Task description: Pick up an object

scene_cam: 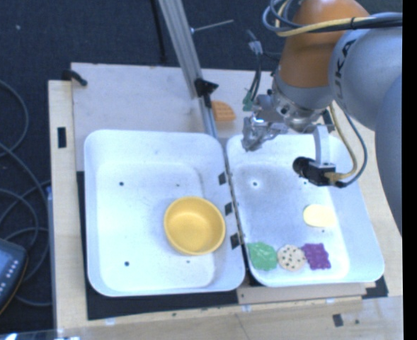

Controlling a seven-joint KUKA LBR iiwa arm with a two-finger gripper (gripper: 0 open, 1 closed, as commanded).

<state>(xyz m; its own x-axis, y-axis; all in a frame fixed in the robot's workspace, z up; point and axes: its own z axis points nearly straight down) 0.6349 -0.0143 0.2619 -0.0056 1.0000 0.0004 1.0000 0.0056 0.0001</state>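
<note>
My gripper (253, 142) hangs over the far left corner of the right bin (350, 222), its fingers pointing down with nothing seen between them. Along the near side of that bin lie a green piece (263, 255), a round spotted cookie (291, 258) and a purple piece (317, 256) in a row. A pale yellow oval piece (319, 216) rests a little farther back on the right. A yellow bowl (194, 224) sits upright in the left bin (123, 190), near its right wall.
A slanted metal post (183, 44) rises behind the bins with a black clamp on it. An orange object (223, 112) lies on the bench behind the bins. A black cable connector (314, 170) hangs from the arm over the right bin.
</note>
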